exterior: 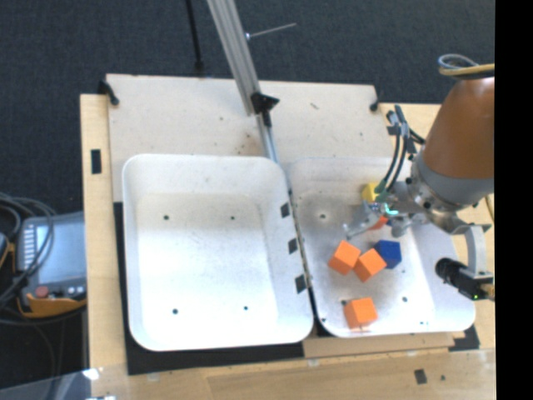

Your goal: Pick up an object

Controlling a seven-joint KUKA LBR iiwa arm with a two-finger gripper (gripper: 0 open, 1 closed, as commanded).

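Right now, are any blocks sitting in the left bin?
No, the orange blocks and blue block all lie in the right bin.

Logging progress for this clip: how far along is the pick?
Done: the gripper is down inside the right bin, beside the blocks. In hand: nothing visibly held; three orange blocks, a blue block and a yellow block all lie on the bin floor. Left: grasp one and lift it.
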